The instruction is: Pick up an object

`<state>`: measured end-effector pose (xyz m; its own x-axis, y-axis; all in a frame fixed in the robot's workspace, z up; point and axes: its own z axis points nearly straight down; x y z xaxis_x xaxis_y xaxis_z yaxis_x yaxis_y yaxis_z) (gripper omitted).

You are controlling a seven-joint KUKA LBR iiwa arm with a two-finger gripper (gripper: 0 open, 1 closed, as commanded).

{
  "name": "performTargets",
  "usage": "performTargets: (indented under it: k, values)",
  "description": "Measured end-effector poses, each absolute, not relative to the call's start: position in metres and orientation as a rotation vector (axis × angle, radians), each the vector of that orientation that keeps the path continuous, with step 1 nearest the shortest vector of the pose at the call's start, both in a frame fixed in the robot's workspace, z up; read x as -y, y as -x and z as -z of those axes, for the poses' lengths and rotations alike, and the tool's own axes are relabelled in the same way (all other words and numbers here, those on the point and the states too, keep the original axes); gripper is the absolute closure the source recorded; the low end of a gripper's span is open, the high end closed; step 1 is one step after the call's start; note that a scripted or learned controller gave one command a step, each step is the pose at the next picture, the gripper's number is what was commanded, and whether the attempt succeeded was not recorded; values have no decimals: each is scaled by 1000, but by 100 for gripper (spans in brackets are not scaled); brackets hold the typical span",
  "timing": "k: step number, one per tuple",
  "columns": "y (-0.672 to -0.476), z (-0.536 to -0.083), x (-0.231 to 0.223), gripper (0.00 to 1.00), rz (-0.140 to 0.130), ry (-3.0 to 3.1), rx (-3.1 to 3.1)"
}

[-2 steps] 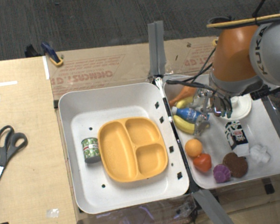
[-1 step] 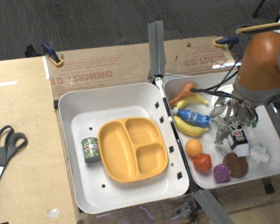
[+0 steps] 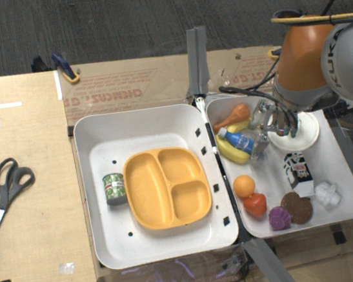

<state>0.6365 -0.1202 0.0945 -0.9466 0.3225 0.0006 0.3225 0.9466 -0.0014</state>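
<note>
Arm [image 3: 321, 58], grey with an orange band, reaches from the right over the right bin [image 3: 348, 204], its gripper [image 3: 268, 132] low above the bin's upper part. Whether the fingers are spread or pressed together cannot be told. Just beside the gripper lie a blue bottle [image 3: 237, 141], a banana [image 3: 232, 153] and a carrot [image 3: 233, 117]. Nearer the front sit an orange [image 3: 244, 185], a red fruit [image 3: 255, 205], a purple object [image 3: 279, 218] and a brown disc [image 3: 297, 207]. The left bin [image 3: 104, 232] holds a yellow divided plate [image 3: 167, 187] with a small green can [image 3: 114, 189] touching its left edge. Scissors [image 3: 4, 190] lie on the tabletop [image 3: 35, 248].
</note>
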Motion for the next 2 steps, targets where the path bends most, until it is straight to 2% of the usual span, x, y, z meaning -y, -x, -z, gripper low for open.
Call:
performTargets:
  k: [1,2]
  values:
    - [-632,-93,95,0,-2,512,3098]
    - [-620,-93,98,0,-1,513,3103]
